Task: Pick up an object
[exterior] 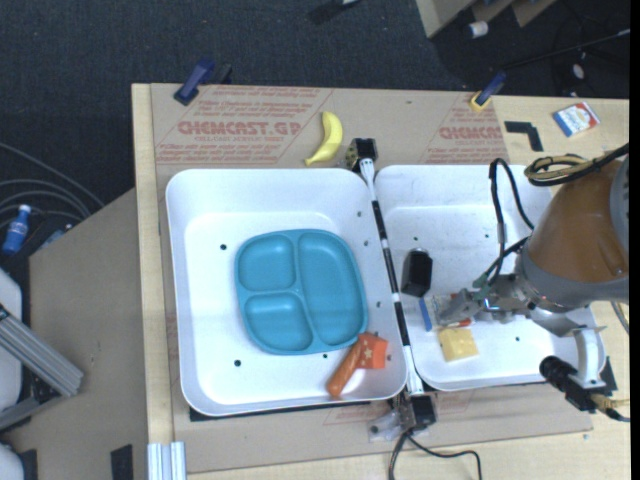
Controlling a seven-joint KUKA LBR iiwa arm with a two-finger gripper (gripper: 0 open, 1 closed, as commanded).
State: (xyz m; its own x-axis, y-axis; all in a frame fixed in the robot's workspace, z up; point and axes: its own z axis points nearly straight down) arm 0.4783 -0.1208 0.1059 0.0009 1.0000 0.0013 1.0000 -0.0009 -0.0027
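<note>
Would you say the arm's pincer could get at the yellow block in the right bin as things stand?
Probably yes. The pincer hangs low in the right bin, just above and beside the yellow block. Nothing lies on the block, and the black object sits apart toward the divider, so the way looks free.

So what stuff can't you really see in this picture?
- End effector: too blurry and small to tell if it is open or shut.
- Arm: cut off by the right edge; it covers part of the right bin.
- Orange object in the left bin: too small to identify.
</note>
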